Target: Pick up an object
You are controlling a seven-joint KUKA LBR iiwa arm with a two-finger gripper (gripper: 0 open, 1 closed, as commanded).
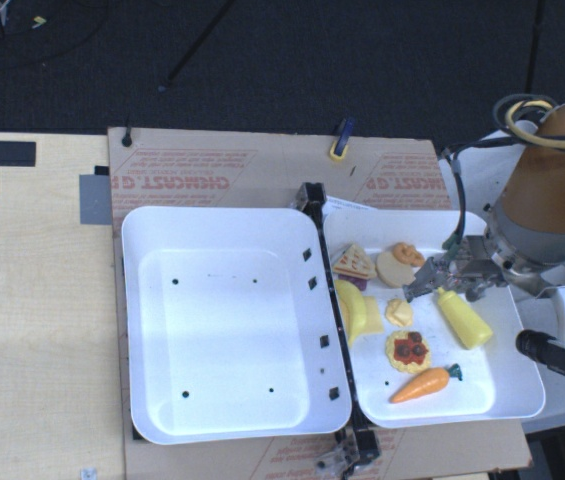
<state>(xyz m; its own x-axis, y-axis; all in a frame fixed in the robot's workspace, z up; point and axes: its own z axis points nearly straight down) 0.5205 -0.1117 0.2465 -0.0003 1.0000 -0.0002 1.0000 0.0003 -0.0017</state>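
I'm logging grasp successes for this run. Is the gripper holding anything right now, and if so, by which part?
It cannot be told. The gripper sits low in the right bin, at the upper end of the yellow bottle, but nothing shows between its fingers.

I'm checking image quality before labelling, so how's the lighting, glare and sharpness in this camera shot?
Camera view: even, soft lighting; the left bin reads bright white without blown-out glare. Faint shadows lie under the carrot and yellow bottle. The tool looks dark and slightly soft, so its fingers are hard to read. The floor behind the bench is very dark.
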